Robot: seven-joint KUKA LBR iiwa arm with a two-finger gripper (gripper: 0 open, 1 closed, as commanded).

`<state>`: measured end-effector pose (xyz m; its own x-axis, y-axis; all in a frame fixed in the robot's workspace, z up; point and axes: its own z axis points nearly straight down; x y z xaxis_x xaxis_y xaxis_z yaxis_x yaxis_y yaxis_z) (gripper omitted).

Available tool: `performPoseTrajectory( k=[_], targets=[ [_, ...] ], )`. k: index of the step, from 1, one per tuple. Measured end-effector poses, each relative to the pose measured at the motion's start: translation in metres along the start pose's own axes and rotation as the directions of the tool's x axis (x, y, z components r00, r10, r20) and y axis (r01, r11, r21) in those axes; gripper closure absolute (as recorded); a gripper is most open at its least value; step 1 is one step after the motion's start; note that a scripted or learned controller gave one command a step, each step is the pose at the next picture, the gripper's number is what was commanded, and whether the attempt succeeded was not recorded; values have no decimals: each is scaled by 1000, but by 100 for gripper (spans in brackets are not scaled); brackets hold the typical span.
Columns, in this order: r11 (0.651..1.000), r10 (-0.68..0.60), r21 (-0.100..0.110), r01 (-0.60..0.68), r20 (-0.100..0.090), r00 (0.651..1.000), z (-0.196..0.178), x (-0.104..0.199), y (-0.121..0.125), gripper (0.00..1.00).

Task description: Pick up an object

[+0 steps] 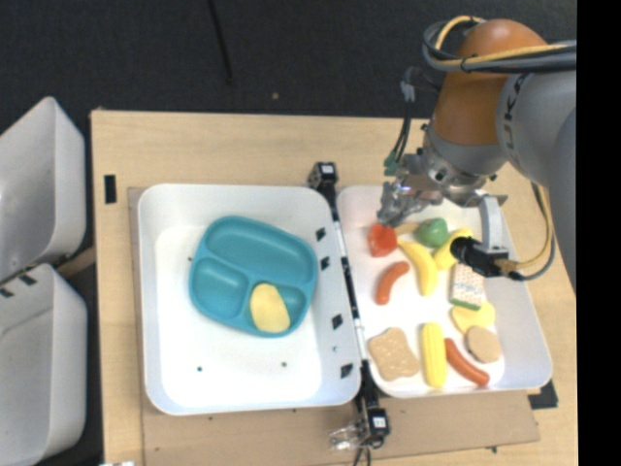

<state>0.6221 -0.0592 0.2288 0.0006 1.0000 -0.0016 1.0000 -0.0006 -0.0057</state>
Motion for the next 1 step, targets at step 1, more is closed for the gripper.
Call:
performPoseTrajectory(
  k=[1],
  targets=[
    [1000, 0, -1, 0, -2, 1000, -8, 5, -12, 100]
  ],
)
